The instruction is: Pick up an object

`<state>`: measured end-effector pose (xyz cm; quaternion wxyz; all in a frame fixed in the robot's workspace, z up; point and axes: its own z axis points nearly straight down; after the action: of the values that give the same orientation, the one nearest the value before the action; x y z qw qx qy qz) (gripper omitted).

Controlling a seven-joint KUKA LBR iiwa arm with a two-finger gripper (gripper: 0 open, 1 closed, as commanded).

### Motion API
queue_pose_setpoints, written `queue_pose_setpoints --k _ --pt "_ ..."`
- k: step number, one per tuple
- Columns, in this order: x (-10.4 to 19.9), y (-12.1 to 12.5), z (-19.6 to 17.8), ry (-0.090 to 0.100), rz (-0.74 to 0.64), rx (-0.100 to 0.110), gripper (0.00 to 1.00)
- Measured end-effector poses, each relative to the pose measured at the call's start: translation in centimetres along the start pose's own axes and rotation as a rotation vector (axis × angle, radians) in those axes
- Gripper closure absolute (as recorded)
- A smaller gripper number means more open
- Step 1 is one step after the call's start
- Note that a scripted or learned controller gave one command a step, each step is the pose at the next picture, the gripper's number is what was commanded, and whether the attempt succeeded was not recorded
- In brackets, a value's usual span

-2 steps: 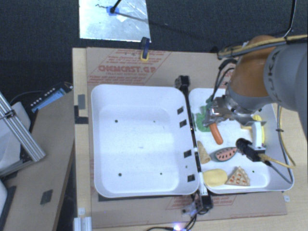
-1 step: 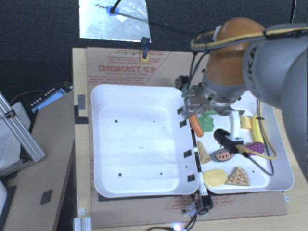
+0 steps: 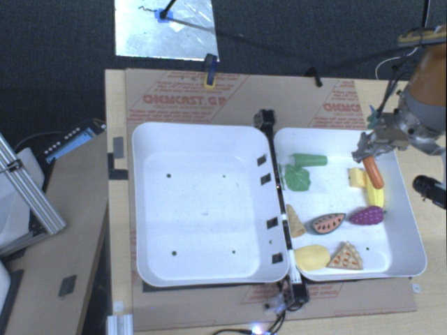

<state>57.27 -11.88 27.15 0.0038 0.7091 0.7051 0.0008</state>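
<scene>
arm (image 3: 426, 96): reaches in from the right, over the far right corner of the right bin (image 3: 405, 257).
gripper (image 3: 370, 151): hangs above the bin's far right part, fingers closed around the top end of the orange carrot.
orange carrot (image 3: 374, 173): held between the fingers, slanting down over the yellow pieces; whether its lower end touches them cannot be told.
yellow pieces (image 3: 367, 187): just under the carrot, near the right wall.
purple grapes (image 3: 366, 216): just below the yellow pieces.
watermelon slice (image 3: 327, 222): mid bin, left of the grapes.
pizza slice (image 3: 345, 257): near the front wall.
yellow lemon (image 3: 312, 257): front left corner, beside the pizza slice.
tan wedge (image 3: 295, 222): against the left wall.
green items (image 3: 302, 169): far left part, close together.
left bin (image 3: 202, 201): beside the right bin, walls touching.
</scene>
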Motion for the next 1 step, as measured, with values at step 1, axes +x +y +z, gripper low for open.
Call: queue_pose_setpoints --k 1 --pt "2.52 -1.44 -3.21 0.004 -0.01 0.004 1.0"
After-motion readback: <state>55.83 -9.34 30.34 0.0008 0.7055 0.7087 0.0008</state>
